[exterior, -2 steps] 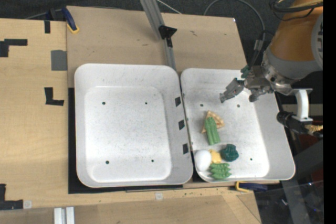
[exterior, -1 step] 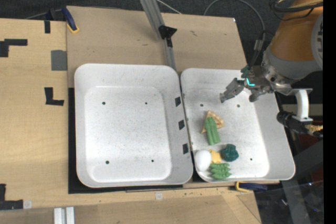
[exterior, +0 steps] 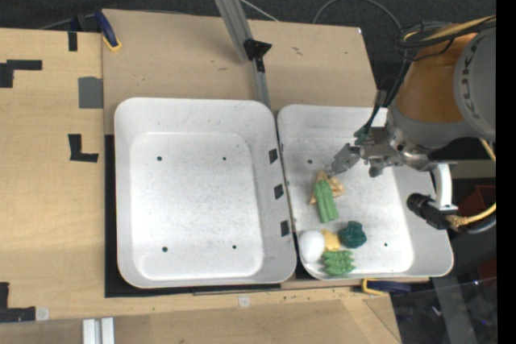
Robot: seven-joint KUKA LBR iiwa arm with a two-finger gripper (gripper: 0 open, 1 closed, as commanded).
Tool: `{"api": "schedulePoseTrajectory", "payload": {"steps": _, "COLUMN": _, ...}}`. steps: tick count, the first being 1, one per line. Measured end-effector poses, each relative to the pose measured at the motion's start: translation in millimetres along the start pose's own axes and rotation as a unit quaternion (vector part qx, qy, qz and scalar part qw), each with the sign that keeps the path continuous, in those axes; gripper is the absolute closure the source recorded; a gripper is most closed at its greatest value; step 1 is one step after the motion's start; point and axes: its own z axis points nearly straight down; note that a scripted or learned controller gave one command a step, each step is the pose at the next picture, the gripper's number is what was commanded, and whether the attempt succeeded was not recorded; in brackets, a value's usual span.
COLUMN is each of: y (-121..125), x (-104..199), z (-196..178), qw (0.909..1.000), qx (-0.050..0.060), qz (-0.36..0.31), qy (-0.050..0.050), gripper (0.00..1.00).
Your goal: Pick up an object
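In the right bin (exterior: 403, 254) lie several small toys. A long green piece (exterior: 326, 203) sits near the middle with a pale yellow bit (exterior: 334, 188) at its top end. Toward the front edge are a white ball (exterior: 310, 242), a dark teal lump (exterior: 352, 235) and a light green ridged piece (exterior: 339, 262). My gripper (exterior: 348, 159) hangs over the right bin, just up and right of the long green piece, with nothing seen held in it.
The left bin (exterior: 129, 173) stands beside the right one, separated by a raised rim (exterior: 278, 189). A grey metal bar (exterior: 234, 8) slants down from the top to the bins' back edge. The arm's grey and orange body (exterior: 439, 101) covers the right bin's far right corner.
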Motion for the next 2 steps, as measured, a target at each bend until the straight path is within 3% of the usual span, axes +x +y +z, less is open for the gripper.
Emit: {"api": "schedulePoseTrajectory", "payload": {"steps": 2, "y": -11, "x": -2, "z": 96, "qw": 1.0000, "qx": -0.004, "qz": 0.000, "qy": -0.001, "gripper": 0.00}}
